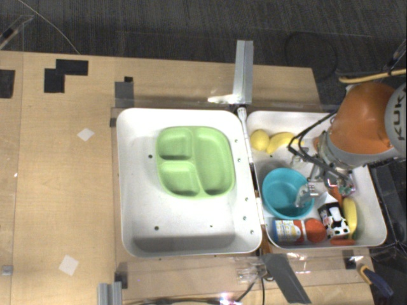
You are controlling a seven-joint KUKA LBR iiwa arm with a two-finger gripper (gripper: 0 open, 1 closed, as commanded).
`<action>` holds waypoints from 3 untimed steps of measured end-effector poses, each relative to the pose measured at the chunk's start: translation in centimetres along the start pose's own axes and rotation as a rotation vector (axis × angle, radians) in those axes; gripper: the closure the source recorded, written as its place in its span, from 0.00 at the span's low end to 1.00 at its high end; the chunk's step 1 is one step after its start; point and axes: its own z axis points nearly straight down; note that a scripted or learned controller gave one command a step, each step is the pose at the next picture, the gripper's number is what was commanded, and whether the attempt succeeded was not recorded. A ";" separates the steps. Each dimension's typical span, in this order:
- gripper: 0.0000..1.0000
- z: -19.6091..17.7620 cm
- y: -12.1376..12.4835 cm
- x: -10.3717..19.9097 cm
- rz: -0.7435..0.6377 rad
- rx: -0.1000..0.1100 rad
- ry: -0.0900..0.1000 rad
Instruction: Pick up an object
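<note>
The right bin (375, 234) holds a blue bowl (281, 192), two yellow fruit-like pieces (270, 141) at its back, a lying can (287, 230), a red object (314, 230), a black-and-white item (332, 218) and a yellow banana (349, 213). My gripper (308, 194) hangs low over the bowl's right rim, below the arm's orange band (359, 129). It partly hides the bowl's right edge. I see nothing held in it.
A green divided plate (193, 161) lies in the left bin (137, 227). A metal post (243, 72) stands at the back between the bins. Cables loop beside the wrist. Objects crowd the front of the right bin.
</note>
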 end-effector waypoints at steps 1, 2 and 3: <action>0.00 0.0 1.3 0.1 -0.039 0.003 0.001; 0.00 0.0 0.8 1.9 0.037 -0.001 0.000; 0.00 0.3 0.7 -6.4 0.178 -0.002 0.006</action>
